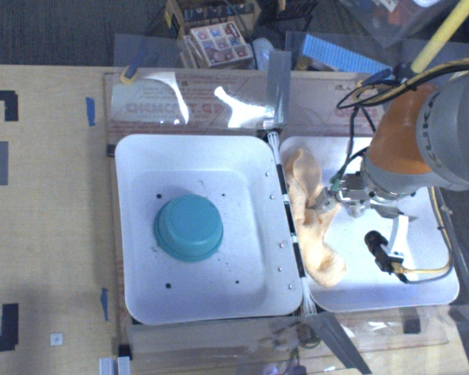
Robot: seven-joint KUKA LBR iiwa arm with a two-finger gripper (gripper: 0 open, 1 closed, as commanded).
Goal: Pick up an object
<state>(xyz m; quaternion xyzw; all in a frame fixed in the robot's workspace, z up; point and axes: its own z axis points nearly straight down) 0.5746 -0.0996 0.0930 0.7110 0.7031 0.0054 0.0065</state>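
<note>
The gripper [326, 201] is down in the right bin [422, 287], right at the tan cloth [309, 217] lying along that bin's left wall; whether it is clenched or released, I cannot tell. Over in the left bin [141, 162], a teal bowl [189, 226] sits upside down near the middle.

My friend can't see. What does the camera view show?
A grey and orange robot arm reaches into the right white bin, its hand at a crumpled tan cloth. The left white bin holds an upside-down teal bowl.
</note>
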